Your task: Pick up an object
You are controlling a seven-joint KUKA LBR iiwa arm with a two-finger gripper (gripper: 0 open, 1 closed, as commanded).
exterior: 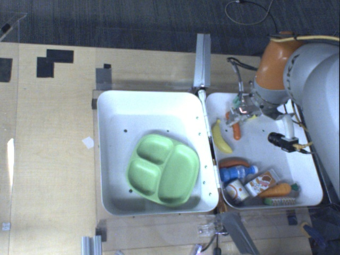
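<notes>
Gripper (pixel 241 110) sits low over the right bin (pixel 313 195), near its far left corner; how far it is opened can't be told from here, and nothing is seen held. A small orange piece (pixel 236 132) (carrot-like) lies just beneath and toward the near side, long axis running far-to-near. Banana (pixel 221 138) just left of it, along the bin's left wall, crowds that side. Bottle (pixel 237 172), carton (pixel 260 183), carrot (pixel 277 190) cluster at the near edge. 1 green tray (pixel 163 169) in the left bin (pixel 111 142).

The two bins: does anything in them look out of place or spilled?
Nothing looks spilled or damaged. The green divided tray lies skewed in the left bin. The banana, bottle and carrot lie loosely in the right bin.
</notes>
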